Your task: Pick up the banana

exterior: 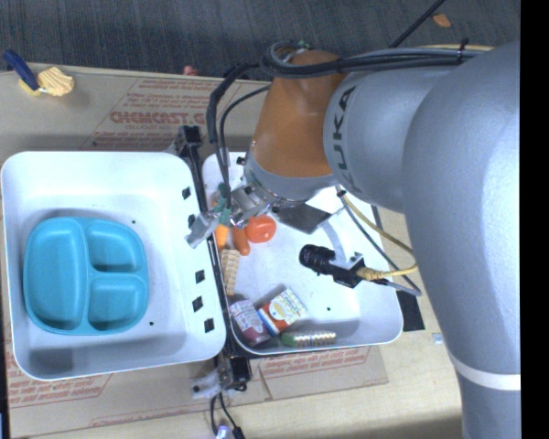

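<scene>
Banana not clearly found, arm low over the right bin

No banana is plainly seen: it may be hidden under the arm [297,117]. The gripper [221,216] sits by the bin divider beside orange toys [254,230]; whether its fingers are wide or narrow, I cannot tell. The pickup looks undone. The left bin [18,176] holds a blue tray [85,274].

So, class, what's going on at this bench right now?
A grey KUKA arm reaches in from the right and hangs over the right bin, its gripper low at that bin's left edge, beside small orange items. A carton and other small things lie near the front wall. The left bin holds a blue divided tray. I can't pick out a banana, and nothing is visibly grasped.
</scene>
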